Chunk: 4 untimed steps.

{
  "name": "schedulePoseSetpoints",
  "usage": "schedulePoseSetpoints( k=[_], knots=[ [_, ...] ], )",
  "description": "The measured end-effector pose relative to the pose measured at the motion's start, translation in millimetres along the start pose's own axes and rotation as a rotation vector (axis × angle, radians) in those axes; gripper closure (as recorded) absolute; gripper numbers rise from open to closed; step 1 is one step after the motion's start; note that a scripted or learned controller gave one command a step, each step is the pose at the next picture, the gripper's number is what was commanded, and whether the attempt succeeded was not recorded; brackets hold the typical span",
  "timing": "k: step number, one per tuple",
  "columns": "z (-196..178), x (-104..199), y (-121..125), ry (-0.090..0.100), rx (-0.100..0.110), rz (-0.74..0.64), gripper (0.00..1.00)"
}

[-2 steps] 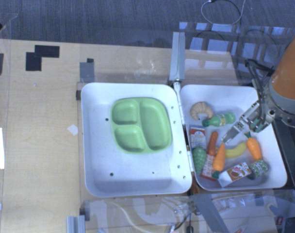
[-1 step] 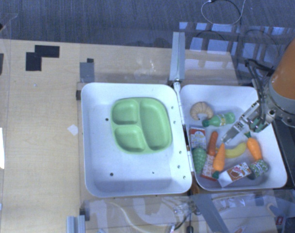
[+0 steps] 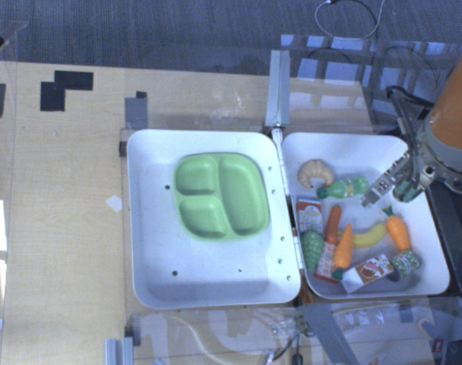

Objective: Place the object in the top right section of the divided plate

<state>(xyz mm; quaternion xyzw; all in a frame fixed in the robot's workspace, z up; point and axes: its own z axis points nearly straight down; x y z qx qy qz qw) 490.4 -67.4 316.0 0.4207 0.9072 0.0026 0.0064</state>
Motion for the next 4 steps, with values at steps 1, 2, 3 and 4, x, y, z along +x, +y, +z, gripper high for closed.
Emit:
schedulePoseSetpoints(
  k=[1,2,3,4],
  knots=[
    [-88.4,32.8,63.3,0.004,0.003,0.145,1.0],
    [-9.0,38.5,45.1,0.005,0.004,-0.031,1.0],
    [-9.1,38.5,45.1,0.005,0.004,-0.031,0.0],
    [-9.1,38.5,45.1,0.005,0.004,-0.031,0.0]
  ],
)
